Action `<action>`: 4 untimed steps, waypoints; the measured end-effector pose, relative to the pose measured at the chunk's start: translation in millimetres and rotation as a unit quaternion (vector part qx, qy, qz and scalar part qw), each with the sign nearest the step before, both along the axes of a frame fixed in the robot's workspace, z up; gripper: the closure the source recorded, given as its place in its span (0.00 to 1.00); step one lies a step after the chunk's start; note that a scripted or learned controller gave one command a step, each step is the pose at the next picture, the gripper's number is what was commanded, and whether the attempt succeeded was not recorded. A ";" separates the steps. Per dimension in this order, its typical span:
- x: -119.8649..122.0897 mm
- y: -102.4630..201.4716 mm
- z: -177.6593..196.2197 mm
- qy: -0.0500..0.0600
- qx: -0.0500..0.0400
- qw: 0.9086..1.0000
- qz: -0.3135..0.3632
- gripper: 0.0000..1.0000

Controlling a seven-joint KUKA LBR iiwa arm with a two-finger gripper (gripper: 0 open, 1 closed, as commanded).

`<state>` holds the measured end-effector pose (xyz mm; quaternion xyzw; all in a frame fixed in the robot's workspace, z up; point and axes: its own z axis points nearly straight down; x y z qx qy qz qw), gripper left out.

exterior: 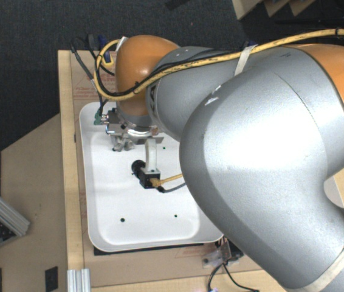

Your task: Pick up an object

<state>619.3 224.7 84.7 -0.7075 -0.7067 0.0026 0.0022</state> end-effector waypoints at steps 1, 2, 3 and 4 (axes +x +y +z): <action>48.3 0.0 0.5 -0.003 0.001 1.000 0.001 1.00; 47.5 -0.1 16.9 -0.005 0.001 1.000 0.001 1.00; 46.7 -20.4 -0.7 -0.001 -0.001 1.000 -0.001 1.00; 47.0 -75.7 0.4 -0.001 0.000 1.000 -0.002 1.00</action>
